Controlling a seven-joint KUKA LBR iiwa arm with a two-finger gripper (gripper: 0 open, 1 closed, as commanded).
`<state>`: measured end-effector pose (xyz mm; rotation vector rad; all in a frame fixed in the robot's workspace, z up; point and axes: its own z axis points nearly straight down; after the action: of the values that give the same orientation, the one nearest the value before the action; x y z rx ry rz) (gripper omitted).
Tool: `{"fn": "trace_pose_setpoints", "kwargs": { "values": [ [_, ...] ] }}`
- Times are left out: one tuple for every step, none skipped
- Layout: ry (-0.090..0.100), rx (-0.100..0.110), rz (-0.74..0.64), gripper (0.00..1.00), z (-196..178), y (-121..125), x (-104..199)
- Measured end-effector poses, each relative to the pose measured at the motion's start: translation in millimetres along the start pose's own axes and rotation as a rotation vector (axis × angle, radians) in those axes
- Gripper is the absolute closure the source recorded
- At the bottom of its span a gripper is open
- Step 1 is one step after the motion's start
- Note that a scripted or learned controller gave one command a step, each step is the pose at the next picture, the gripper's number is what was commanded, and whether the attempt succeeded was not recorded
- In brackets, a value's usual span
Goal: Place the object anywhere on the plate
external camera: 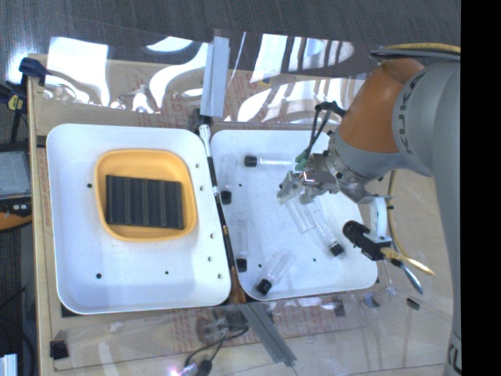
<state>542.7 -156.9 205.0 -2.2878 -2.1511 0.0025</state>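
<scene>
- Tube nearest the gripper: clear, with a black cap at its lower end, lying flat on the floor of the right-hand bin and slanting down towards the view's right.
- It is well apart from the plate, which sits in the other bin.
- The gripper hangs over the middle of the right-hand bin, just above the tube's upper end (touching or merely close, I cannot tell).
- Open or shut cannot be told here, since glare and clear plastic blur that spot, and nothing can be seen held in it.
- Top tube: lies level near the bin's far wall, with its black cap towards the view's left.
- Low tube: lies aslant near the bin's front wall, its black cap at the lower left end.
- Wall tube: faint, lying along the bin's left wall, with a black cap at its lower end.
- A small black piece sits at that same wall, higher up (what it is, I cannot tell).
- The plate is yellow with rounded corners, lying in the left-hand bin towards its far side.
- A dark ridged insert fills the plate's middle.
- The arm comes in from the view's right, with its orange band above the wrist.
</scene>
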Motion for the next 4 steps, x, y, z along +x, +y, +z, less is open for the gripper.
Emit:
{"fn": "trace_pose_setpoints", "kwargs": {
  "values": [
    [0.002, 0.004, -0.127, 1.0, 15, -63, 16],
    [0.001, 0.002, -0.187, 1.0, -3, -29, 45],
    [0.001, 0.001, -0.246, 1.0, 4, 4, 60],
    [0.0, -0.001, -0.319, 1.0, 14, 21, 102]
  ]
}}
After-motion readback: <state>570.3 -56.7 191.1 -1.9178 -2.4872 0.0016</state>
